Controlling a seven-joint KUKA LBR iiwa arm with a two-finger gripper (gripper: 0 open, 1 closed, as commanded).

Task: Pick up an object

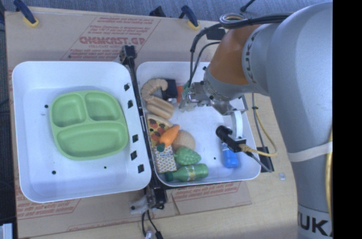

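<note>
End effector low in right white plastic bin, near its upper middle; finger spacing cannot be told, wrist blocks the view. Toy food heaped along bin's left wall: tan croissant, orange carrot, green bottle-shaped piece. Small blue block near right wall. Left white bin carries green three-compartment plate.

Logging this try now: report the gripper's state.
Gripper: over the right bin, near the toy food along its left side; open or shut cannot be told from this view, and nothing is seen between its fingers.
</note>
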